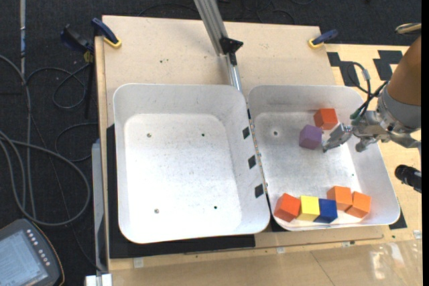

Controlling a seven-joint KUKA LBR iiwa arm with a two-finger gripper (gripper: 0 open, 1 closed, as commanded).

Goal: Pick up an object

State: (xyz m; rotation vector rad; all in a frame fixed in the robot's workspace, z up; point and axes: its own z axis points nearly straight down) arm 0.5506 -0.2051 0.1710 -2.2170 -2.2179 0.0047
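Nearest the camera, along the front wall of the right bin (375, 164), sits a tight row of blocks: an orange cube (287, 206), a yellow cube (310, 207), a blue cube (328, 210) and two more orange blocks (350, 201) packed so close that their edges are hard to separate. Further in, my gripper (337, 136) hangs low over the bin floor, just beside a purple cube (310, 136) and an orange block (326, 118) behind it; both lie free on the floor. My fingers blur together against the white plastic, so I cannot tell whether they are spread or closed. My arm (407, 94) is cut off at the right edge. The left bin (134, 110) lies alongside. Both bins rest on a pale wooden board (174, 50) clamped at its far corners, with dark carpet (47, 10) and loose cables beyond.
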